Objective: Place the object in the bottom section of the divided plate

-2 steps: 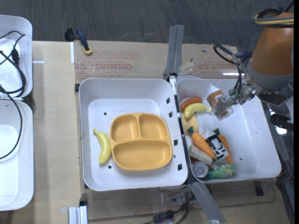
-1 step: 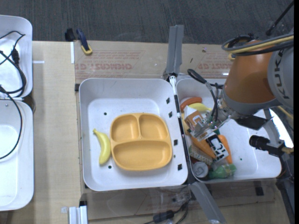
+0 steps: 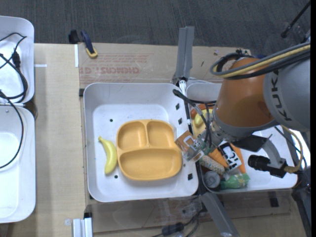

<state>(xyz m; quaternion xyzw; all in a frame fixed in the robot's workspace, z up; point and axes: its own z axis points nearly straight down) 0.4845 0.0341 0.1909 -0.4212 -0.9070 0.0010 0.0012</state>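
A robotics lab: a grey-and-orange KUKA arm (image 3: pixel 256 98) reaches over white bins (image 3: pixel 94 132) on a wooden worktop (image 3: pixel 54 132), cables (image 3: pixel 12 78) trailing at left, dark carpet (image 3: pixel 123 9) along the frame's top.

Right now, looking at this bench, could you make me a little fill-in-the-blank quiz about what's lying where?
1. The banana lies in the ___ bin, beside the plate.
2. The divided plate is ___ in colour.
3. The plate has ___ sections.
4. The gripper hovers at the plate's ___ edge.

Missing words: left; yellow; three; right
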